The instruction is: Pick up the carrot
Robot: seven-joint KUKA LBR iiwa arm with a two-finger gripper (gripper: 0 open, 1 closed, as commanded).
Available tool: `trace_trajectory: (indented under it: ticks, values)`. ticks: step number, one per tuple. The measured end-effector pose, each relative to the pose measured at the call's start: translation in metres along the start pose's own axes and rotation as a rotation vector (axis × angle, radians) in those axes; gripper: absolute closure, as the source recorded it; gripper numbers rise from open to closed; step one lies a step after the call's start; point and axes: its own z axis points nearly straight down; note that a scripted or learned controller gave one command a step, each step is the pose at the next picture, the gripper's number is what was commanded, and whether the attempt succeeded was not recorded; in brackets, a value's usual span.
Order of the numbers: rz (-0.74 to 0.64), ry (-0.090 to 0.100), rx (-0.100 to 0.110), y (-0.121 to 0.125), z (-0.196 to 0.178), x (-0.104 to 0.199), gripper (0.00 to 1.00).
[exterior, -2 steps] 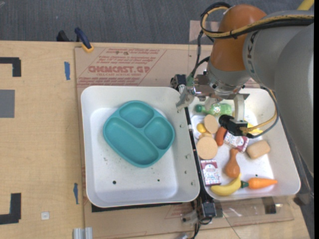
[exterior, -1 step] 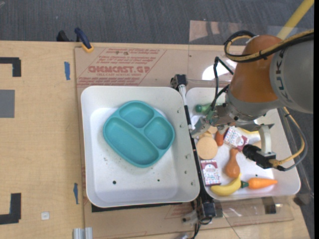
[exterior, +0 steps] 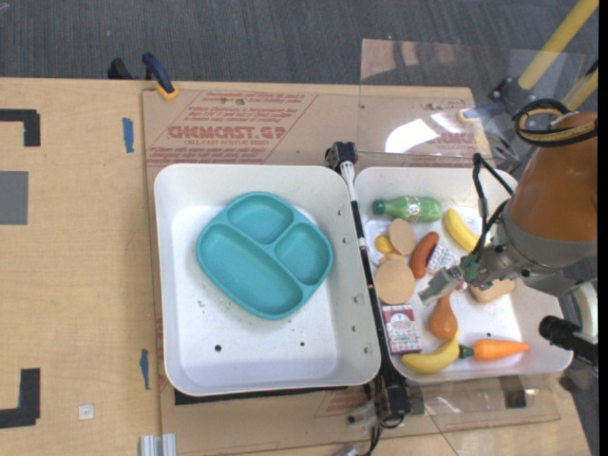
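A robot arm reaches from the right over the right bin, which is crowded with toy food. The gripper hangs low over the bin's middle, fingers slightly parted around nothing, tips just above a reddish-orange pear-shaped toy. The carrot lies at the bin's near edge, nearer and to the right of the gripper, its long axis running left to right, green top pointing left and touching a banana. Red print on the cardboard behind the left bin reads roughly "CHEMCAST GP". A small pink carton carries unreadable print.
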Motion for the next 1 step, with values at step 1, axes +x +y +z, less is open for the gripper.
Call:
trace_trajectory:
  ticks: [1]
  values:
    - [0.047, 0.002, 0.002, -0.0220, 0.0917, -0.0481, 0.00]
